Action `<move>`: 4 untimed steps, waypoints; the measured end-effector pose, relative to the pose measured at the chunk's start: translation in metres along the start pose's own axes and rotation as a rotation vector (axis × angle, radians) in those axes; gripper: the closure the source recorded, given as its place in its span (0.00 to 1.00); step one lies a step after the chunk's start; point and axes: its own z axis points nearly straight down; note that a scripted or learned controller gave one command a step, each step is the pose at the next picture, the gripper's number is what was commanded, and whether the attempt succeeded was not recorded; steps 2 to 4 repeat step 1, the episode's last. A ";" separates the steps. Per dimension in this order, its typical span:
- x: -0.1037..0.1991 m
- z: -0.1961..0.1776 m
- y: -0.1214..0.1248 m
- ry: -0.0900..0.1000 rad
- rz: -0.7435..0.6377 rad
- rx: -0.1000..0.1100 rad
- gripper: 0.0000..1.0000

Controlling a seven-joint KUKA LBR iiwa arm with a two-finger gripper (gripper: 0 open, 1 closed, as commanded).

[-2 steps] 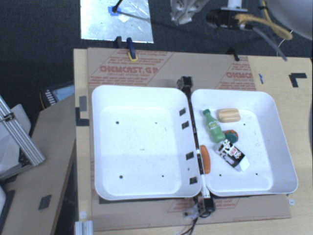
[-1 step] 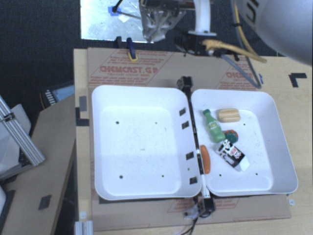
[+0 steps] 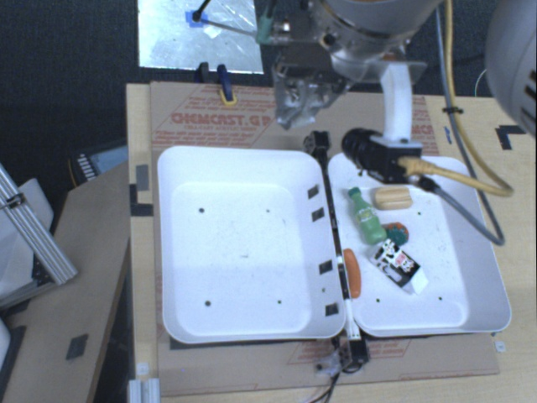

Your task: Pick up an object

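My gripper (image 3: 295, 107) hangs high over the bench's far edge, just beyond the seam between the two bins and well away from the objects. The right bin (image 3: 470, 300) holds a green bottle (image 3: 367, 215), a tan bread roll (image 3: 392, 197), a small orange and teal piece (image 3: 396, 232), and a black-and-white carton (image 3: 397, 265). An orange-red sausage (image 3: 352, 274) lies along that bin's left wall. No object shows at the gripper.
The left bin (image 3: 168, 225) sits beside the right one on a cardboard sheet (image 3: 210, 117). A foil sheet (image 3: 197, 23) lies at the far left, with a blue clamp (image 3: 225, 82) near it. An aluminium rail (image 3: 33, 233) leans at the left edge.
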 end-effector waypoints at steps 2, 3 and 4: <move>0.024 0.003 0.092 -0.002 0.005 -0.003 1.00; 0.024 0.003 0.092 -0.002 0.005 -0.003 1.00; 0.024 0.003 0.092 -0.002 0.005 -0.003 1.00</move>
